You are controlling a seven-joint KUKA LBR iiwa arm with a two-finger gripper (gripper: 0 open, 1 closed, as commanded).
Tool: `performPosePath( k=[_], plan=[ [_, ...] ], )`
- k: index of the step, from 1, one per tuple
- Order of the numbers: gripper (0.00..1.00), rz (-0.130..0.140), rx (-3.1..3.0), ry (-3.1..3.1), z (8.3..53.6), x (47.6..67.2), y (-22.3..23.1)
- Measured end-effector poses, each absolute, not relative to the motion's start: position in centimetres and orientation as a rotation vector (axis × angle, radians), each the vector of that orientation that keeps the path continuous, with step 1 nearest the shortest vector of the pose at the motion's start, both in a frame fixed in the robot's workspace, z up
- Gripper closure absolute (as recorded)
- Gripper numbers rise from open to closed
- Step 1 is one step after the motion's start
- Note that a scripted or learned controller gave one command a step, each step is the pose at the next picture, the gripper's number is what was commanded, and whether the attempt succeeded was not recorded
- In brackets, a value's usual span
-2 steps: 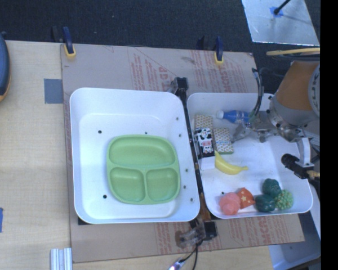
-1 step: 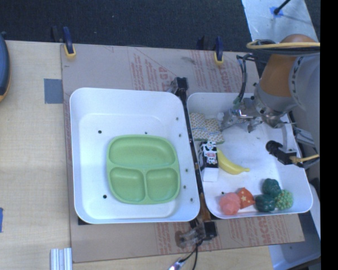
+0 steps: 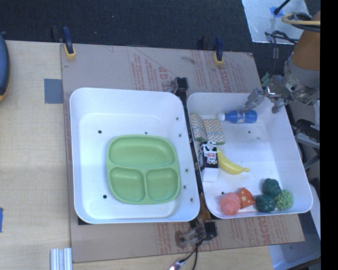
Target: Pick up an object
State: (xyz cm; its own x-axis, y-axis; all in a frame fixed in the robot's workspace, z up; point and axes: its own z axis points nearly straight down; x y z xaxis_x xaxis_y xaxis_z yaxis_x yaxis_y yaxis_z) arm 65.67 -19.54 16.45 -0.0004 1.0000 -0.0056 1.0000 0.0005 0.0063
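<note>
Two white bins sit side by side below us. Nearest in the right bin we see green broccoli pieces, a red-orange toy, then a yellow banana beside a small black-and-white carton. The left bin holds a green divided tray. Farther back we find a patterned packet and a blue bottle lying on its side. Just beyond it the gripper hangs with fingers spread, grasping nothing.
</note>
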Motion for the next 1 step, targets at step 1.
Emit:
performPosePath(
  k=[1],
  plan=[
    [0.0, -0.003, 2.216, 2.237, 19.32, 57.79, -11.29]
  ],
)
